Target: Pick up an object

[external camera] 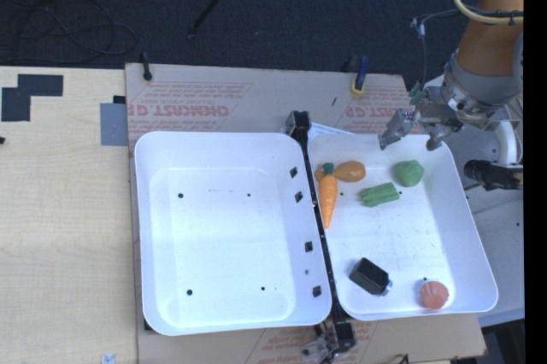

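The claw (pixel 416 132) hangs spread and holding nothing over the far edge of the right bin (pixel 466 208). The green ball (pixel 408 173) sits nearest, just below it, clear of the green block (pixel 379 195). To my eye, dropping straight down astride the ball is the cleanest try. The cardboard (pixel 256 97) carries red print, upside down and unreadable from here.

The wooden bench (pixel 60 217) bears a cardboard sheet (pixel 222 97) under two white bins (pixel 154 150).
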{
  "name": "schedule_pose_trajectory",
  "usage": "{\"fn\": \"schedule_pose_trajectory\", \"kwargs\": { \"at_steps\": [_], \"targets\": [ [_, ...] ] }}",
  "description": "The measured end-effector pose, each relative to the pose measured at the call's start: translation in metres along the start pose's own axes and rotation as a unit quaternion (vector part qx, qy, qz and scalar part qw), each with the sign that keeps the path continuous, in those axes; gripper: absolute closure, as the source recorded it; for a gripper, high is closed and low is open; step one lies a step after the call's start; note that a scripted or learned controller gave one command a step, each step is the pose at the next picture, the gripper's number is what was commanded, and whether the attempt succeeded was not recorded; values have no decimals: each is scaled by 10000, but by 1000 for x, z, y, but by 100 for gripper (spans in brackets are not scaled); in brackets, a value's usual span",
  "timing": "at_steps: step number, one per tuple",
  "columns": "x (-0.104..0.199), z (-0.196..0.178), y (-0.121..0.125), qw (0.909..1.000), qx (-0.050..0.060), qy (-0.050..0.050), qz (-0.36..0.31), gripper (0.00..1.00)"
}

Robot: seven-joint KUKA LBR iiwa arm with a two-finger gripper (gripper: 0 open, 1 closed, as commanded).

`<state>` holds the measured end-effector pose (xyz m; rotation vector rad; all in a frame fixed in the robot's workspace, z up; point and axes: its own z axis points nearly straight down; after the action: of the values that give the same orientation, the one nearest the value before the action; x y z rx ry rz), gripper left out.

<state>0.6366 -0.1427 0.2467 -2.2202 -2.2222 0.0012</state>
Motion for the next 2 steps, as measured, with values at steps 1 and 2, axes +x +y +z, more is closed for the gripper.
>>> {"fn": "schedule_pose_trajectory", "kwargs": {
  "at_steps": [1,2],
  "targets": [
    [3,-252,7,10000,-87,-21,-5,0],
    [5,-250,8,10000,21,-4,-29,100]
  ]
}}
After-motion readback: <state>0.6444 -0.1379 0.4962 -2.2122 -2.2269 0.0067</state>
